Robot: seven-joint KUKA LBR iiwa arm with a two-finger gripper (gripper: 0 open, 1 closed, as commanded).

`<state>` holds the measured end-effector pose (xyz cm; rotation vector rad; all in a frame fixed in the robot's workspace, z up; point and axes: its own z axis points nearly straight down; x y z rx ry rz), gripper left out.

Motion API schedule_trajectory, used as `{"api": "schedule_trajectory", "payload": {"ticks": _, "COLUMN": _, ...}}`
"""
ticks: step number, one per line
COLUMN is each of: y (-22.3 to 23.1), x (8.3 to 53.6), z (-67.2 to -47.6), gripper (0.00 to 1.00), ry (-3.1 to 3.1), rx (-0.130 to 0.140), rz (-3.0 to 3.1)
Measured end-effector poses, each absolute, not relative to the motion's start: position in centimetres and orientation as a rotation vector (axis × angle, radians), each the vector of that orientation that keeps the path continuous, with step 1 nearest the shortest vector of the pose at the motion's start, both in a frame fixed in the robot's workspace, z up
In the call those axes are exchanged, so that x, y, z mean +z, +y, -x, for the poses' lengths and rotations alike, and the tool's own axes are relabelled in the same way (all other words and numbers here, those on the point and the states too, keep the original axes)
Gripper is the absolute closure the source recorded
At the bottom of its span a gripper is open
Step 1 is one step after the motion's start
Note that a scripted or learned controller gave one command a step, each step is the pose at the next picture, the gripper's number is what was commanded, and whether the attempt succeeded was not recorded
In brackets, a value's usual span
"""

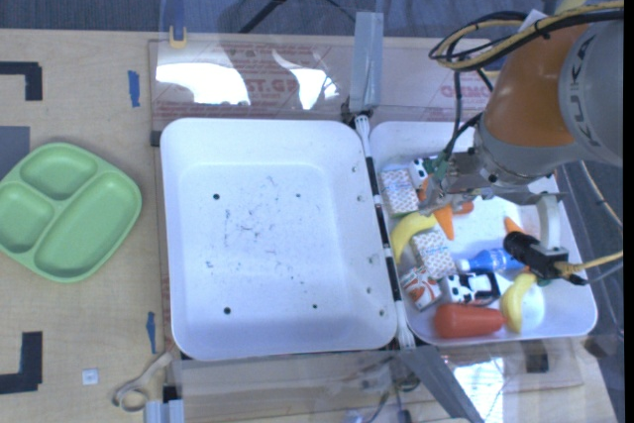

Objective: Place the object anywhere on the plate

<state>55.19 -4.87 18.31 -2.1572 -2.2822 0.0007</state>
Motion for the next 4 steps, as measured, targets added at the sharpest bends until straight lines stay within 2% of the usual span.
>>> {"api": "schedule_trajectory", "payload": {"ticks": 1, "y": 0.6, "x": 18.3, "z": -55.0, "gripper": 1.00, "ry": -2.350, "rx": 0.002, "rz": 2.081}}
{"api": "schedule_trajectory", "payload": {"ticks": 2, "y": 9.0, "x": 18.3, "z": -50.5, "gripper": 1.00, "ry": -2.361, "rx": 0.005, "rz": 2.067}}
{"api": "schedule_trajectory", "payload": {"ticks": 3, "y": 8.8, "x": 18.3, "z": -51.3, "gripper": 1.00, "ry": -2.703, "rx": 0.003, "rz": 1.594}}
{"api": "schedule_trajectory", "payload": {"ticks": 4, "y": 14.8, "x": 12.4, "z": -56.9, "gripper": 1.00, "ry": -2.792, "rx": -0.001, "rz": 1.440}}
